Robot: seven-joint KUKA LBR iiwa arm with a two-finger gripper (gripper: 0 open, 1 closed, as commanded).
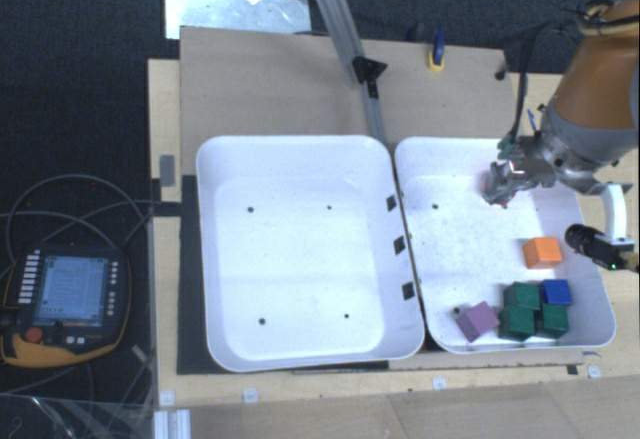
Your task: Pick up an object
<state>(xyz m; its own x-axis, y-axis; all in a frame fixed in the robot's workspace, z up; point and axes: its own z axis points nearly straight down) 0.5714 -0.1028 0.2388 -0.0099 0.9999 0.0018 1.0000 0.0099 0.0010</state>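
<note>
Pick not yet made: the grey two-finger gripper [503, 185], grip state indiscernible, hovers upper right, apart from the small orange block [543, 252] and the other blocks lower right.

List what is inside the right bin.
The right bin holds an orange block, a blue block, green blocks and a purple block, clustered in its near right corner. The end effector hangs over its far part, covering some floor.

The arm [600, 97] is grey with an orange band, black cables and metallic end hardware.
</note>
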